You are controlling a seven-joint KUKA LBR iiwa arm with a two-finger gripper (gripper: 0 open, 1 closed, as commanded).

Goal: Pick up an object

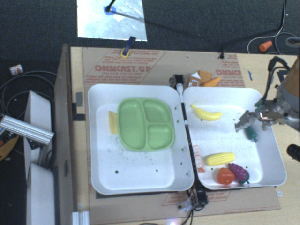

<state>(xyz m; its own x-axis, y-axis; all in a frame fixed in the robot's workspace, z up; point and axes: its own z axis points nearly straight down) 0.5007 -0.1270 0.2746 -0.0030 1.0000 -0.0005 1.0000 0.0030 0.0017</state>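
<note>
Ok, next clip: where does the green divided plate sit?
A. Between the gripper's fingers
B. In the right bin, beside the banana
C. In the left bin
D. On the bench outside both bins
C. The green divided plate lies flat in the left bin, while the banana and the gripper are over in the right bin.

Bright, even overhead light, white bins [140, 184] nearly washed out, glare on the foil sheet [111, 13], picture slightly soft, shadows faint.
</note>
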